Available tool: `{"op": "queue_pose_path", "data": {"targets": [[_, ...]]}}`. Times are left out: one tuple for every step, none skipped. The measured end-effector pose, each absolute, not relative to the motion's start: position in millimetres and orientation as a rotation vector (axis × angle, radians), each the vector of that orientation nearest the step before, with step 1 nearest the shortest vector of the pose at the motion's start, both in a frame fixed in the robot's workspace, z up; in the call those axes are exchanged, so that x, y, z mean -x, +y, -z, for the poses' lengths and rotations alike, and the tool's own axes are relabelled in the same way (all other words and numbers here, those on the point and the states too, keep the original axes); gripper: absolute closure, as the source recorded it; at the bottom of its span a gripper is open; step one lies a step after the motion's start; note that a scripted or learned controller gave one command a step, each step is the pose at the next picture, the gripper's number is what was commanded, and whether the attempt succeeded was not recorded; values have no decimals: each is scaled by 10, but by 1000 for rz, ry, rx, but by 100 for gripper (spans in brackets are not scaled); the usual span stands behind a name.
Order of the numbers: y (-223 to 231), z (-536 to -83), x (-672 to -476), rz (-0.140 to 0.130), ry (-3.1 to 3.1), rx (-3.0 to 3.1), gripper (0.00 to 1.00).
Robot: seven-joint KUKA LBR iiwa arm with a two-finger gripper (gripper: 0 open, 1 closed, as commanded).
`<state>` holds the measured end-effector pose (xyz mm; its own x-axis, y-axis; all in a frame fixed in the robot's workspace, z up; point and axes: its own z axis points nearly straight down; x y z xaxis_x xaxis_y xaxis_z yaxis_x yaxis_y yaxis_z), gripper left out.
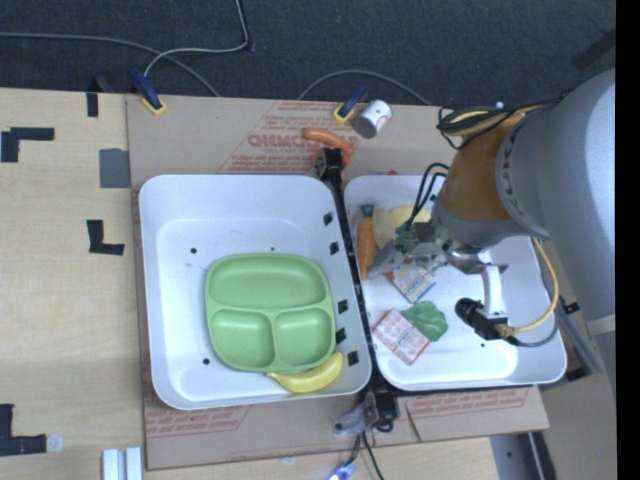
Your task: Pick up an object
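My gripper (405,256) is low in the right bin (520,368), at its left-centre, with the grey arm and its orange band (480,173) coming in from the right. Just under and in front of the gripper lies a small red-and-white packet (414,285). To the gripper's left an orange carrot (364,243) rests along the bin wall. A pale yellow object (404,216) sits behind the gripper, partly hidden by it. Nearer the front are a second red-and-white packet (400,335) and a crumpled green object (430,318).
The left bin (170,268) holds a green divided plate (270,308) with a banana (310,375) at its front edge. The divider between the bins (348,268) runs close to the gripper's left. Cables (520,318) hang off the wrist over the right bin.
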<state>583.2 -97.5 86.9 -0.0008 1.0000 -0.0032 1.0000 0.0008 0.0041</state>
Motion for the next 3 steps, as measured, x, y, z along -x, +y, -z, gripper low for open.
{"op": "queue_pose_path", "data": {"targets": [[-1107, -865, -5129, -2, 2218, -2219, 0], [-1570, -1691, -5776, 0, 2220, -2219, 0], [-1315, -877, -4950, -5, 2217, -2217, 0]]}}
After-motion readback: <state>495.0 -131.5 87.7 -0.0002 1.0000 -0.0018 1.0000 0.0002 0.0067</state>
